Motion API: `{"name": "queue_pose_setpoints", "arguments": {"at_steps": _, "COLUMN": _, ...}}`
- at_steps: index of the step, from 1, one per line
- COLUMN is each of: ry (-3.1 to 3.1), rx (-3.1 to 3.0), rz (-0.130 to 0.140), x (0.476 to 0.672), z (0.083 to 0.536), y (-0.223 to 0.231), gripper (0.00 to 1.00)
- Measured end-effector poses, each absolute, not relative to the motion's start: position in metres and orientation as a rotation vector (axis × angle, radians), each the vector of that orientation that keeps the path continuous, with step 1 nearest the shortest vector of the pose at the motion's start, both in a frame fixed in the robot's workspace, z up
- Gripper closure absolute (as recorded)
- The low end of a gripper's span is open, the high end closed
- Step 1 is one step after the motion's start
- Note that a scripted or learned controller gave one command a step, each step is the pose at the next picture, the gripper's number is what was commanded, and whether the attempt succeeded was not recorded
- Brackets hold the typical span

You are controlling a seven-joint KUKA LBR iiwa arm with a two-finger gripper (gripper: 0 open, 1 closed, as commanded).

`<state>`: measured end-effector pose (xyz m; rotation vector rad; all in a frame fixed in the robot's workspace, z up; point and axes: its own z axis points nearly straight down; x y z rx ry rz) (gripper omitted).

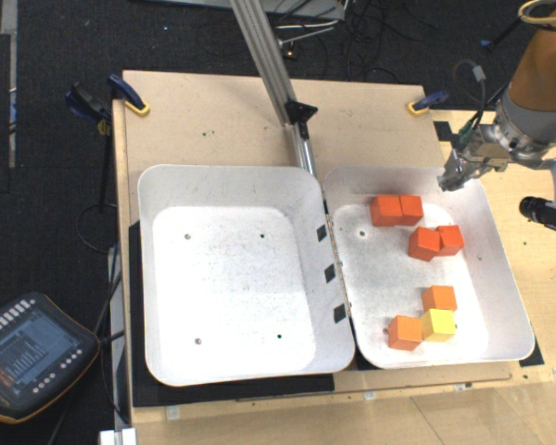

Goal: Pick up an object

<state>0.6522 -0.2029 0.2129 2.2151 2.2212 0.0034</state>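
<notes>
Currently gripper (452, 178) hangs over right bin (500, 276), at 1 o'clock corner, apart from blocks. Jaw state: cannot tell. Orange pair (396, 209) near 12; second orange pair (435, 241) mid-bin; two orange blocks (405, 332) and yellow block (439, 324) near 6.

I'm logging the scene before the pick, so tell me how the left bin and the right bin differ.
The left bin shows bare, speckled floor, while the right bin holds blocks: several orange ones and a yellow block. The gripper hangs over the right bin's far rim, well away from the left bin. The left bin looks wider in this view than the right bin. Both are shallow and white with rounded corners, and they sit side by side.
</notes>
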Motion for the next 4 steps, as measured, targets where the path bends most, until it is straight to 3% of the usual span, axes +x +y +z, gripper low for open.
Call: {"name": "queue_pose_setpoints", "arguments": {"at_steps": 4, "ry": 2.233, "rx": 2.212, "rz": 0.002, "x": 0.639, "z": 0.252, "y": 0.021, "gripper": 1.0}}
